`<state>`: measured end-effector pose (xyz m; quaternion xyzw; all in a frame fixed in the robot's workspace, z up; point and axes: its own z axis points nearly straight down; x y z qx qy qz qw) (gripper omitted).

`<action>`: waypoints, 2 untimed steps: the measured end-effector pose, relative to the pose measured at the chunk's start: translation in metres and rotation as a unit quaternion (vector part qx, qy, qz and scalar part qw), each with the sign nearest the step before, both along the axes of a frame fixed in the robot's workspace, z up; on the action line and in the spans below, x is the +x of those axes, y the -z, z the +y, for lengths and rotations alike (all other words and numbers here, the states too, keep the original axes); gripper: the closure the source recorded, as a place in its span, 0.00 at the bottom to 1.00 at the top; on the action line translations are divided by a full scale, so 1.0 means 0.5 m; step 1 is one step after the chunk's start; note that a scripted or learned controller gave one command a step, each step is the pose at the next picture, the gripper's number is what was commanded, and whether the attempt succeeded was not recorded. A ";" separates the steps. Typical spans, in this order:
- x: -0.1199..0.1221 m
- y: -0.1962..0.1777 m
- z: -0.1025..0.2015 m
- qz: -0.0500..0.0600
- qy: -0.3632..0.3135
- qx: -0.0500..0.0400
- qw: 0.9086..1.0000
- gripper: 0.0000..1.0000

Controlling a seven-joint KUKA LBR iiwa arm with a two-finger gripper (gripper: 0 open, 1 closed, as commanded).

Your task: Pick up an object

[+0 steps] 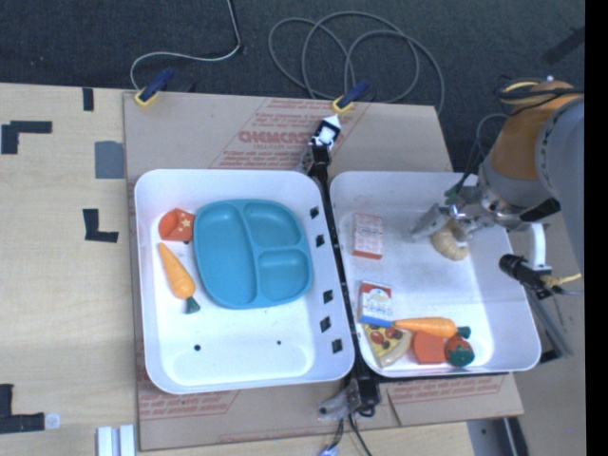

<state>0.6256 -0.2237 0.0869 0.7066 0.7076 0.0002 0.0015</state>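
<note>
Camera view shows the claw (pixel 446 228) low in the right bin (pixel 418 283), partly covering a tan potato-like object (pixel 452 246); its grip cannot be told.

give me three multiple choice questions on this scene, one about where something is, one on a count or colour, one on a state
1. Where is the blue divided plate?
A. left bin
B. right bin
C. on the cardboard outside the bins

2. How many toy carrots are there?
A. one
B. two
C. four

3. What lies right at the gripper?
A. a small box
B. a beige potato-like toy
C. a pizza slice

Answers:
1 A, the plate sits in the left bin.
2 B, one carrot beside the plate, another carrot in the right bin.
3 B, the beige toy lies directly below the gripper's tip.
</note>
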 end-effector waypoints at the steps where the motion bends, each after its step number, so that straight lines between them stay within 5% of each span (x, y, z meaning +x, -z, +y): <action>1: -0.145 -0.236 -0.001 0.000 0.001 0.000 1.000 0.00; 2: -0.098 -0.001 0.000 -0.001 0.000 0.000 1.000 0.00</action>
